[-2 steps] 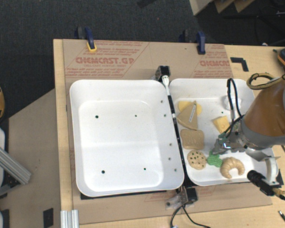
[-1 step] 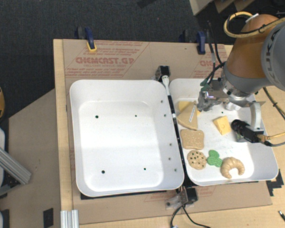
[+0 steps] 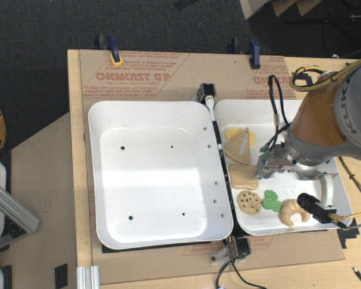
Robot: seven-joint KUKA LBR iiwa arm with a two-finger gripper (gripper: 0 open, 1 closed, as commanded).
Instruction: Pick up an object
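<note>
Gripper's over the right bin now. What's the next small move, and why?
Probably a short straight descent: the gripper hovers just above the tan slice in the right bin, with the cookie and green toy lying nearer the front.

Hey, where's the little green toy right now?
The green toy lies near the front edge of the right bin, between the brown cookie on its left and the tan croissant on its right.
</note>
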